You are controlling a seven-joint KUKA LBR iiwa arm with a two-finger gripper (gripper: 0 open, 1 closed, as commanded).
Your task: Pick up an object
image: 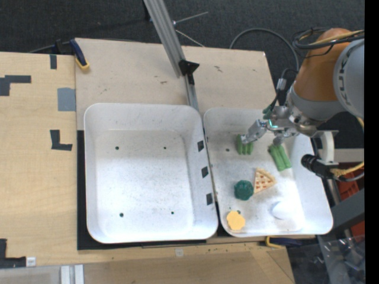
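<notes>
My gripper (264,136) hangs over the back half of the right bin (314,215), its fingers spread open with nothing between them. One fingertip sits right at a small green piece (244,147). The other fingertip is just above a longer green block (280,158) that lies tilted. Nearer the front lie a dark green round lump (243,189), a tan waffle-patterned triangle (263,180), an orange round piece (235,220) at the front rim, and a white object (282,209) that hardly stands out from the bin floor.
The left bin (95,158) adjoins the right one along a shared rim with black clips. A slanted metal rail (167,31) runs down to the bins' back junction. The arm's grey and orange body (325,78) reaches in from the right.
</notes>
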